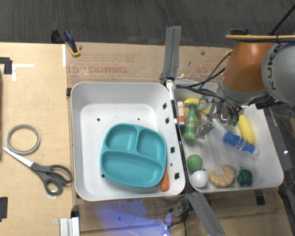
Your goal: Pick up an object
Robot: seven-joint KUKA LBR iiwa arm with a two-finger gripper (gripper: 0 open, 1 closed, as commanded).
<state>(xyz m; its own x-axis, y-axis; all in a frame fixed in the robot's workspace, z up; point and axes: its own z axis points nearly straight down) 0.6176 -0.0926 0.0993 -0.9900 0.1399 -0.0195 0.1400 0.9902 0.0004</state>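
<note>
My gripper (pixel 214 122) hangs over the back of the right bin (pixel 270 181), below the orange wrist band, with its fingers (pixel 205 129) apart and nothing between them. Just left of it stands a green bottle (pixel 191 123), with a yellow banana (pixel 191 102) behind the bottle. To the gripper's right lie a corn cob (pixel 246 128) and a blue bottle (pixel 240 142). Along the bin's front are a green ball (pixel 194 162), a white ball (pixel 199 178), a croissant (pixel 222 176) and a dark green piece (pixel 244 177).
The left bin (pixel 83 112) holds a teal divided plate (pixel 133 155) and an orange carrot (pixel 164 182) at its front right corner. Scissors (pixel 44 171) and a tape roll (pixel 23 138) lie on the bench at left. Cables trail behind the wrist.
</note>
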